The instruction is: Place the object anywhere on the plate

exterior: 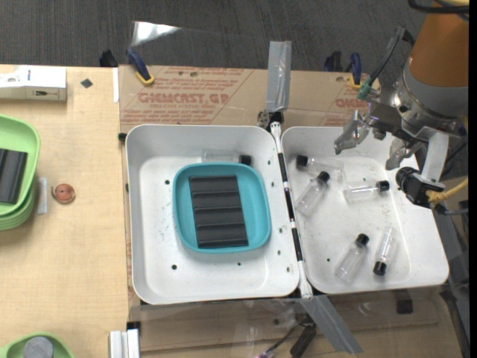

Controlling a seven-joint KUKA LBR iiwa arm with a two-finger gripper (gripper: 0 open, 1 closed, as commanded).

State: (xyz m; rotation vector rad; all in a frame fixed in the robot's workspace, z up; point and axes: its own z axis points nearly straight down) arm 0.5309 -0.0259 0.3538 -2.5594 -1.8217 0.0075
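A teal plate with a black ridged insert lies in the left bin. Several clear vials with black caps lie scattered in the right bin, among them one near its left wall and one in the middle. Another clear vial lies in the left bin just behind the plate. My gripper hangs over the back of the right bin, open, with nothing between its fingers.
Two more vials lie toward the front of the right bin. A green tray and a small orange disc sit on the wooden bench at the left. Cardboard lies behind the bins.
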